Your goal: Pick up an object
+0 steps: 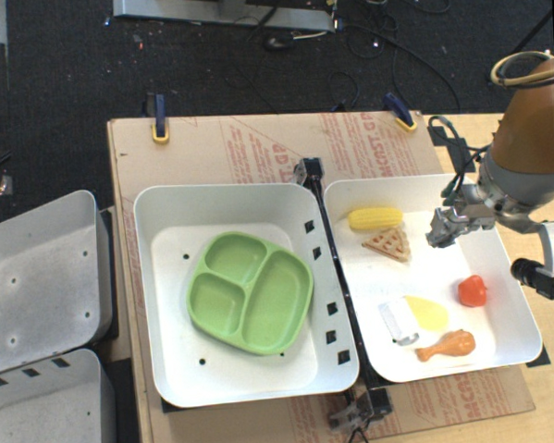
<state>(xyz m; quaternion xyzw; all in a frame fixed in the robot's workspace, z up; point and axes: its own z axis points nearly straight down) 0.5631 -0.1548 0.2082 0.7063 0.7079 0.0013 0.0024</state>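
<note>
The right white bin [519, 342] holds a yellow corn cob [376, 218], a tan waffle wedge [388, 245], a red pepper-like piece [472, 291], a yellow wedge [425, 312], a small white-grey block [397, 321] and an orange chicken drumstick [446, 346]. My gripper [443, 229] hangs over the upper right part of this bin, right of the waffle wedge and above the red piece. Nothing shows between its fingers. The left bin [160, 296] holds a green divided plate [250, 290].
The bins sit side by side on a cardboard-covered bench [245, 143] held by blue-yellow clamps [159, 117]. More white trays [38, 265] lie off to the left. Cables run over the dark floor at the back. The arm's body [531, 147] overhangs the bench's right edge.
</note>
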